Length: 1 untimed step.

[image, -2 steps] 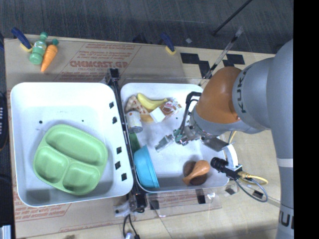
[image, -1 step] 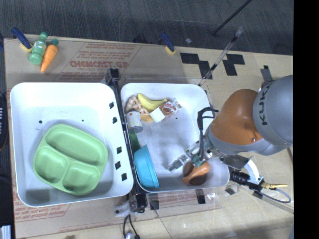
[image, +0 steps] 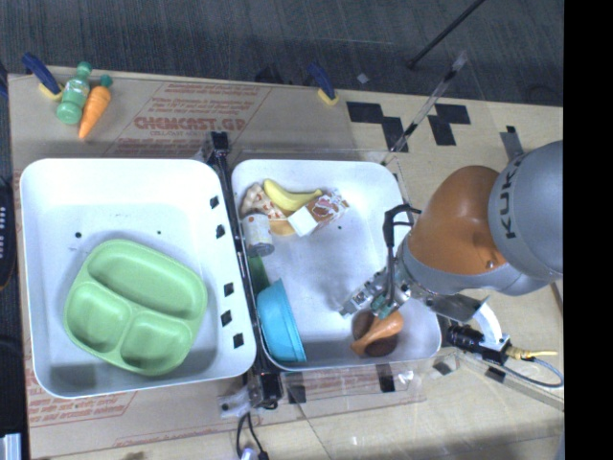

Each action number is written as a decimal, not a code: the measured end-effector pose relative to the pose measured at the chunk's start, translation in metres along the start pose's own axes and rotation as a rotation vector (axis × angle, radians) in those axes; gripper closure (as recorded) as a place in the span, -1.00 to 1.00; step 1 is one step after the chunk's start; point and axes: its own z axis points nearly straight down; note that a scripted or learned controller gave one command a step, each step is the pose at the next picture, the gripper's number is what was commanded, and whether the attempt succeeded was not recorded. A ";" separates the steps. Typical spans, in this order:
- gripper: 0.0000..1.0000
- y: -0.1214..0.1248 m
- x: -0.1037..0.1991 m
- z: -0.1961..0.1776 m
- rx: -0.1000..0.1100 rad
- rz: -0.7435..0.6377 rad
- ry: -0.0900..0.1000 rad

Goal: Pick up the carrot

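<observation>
Highest over the scene, and so closest to the lens, is the grey arm (image: 522,218) with its orange band, reaching in from the right over the right bin.

At far left, a toy carrot (image: 94,109) lies on the bare counter (image: 287,113) beside a green bottle (image: 72,99), outside both bins and well apart from the arm; below them the left bin (image: 38,257) holds a green divided plate (image: 134,305). The right bin (image: 335,172) holds a banana (image: 287,197) and some packets near its far wall, a can (image: 257,236) by the left wall and a blue bowl (image: 280,322) at the near-left corner. At its near-right corner the tool (image: 378,307) sits low, just over an orange tapered piece that I take to be the carrot (image: 383,327), which rests on a brown object (image: 378,345); whether the tool is open or closed I cannot tell, nor whether it has the carrot.

My reading is that the grasp step is in hand; next would be a sure grip on the orange piece alone, then a straight lift clear of the bin wall nearby.
</observation>
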 end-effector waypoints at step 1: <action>1.00 -0.012 -0.014 0.004 -0.006 0.253 -0.008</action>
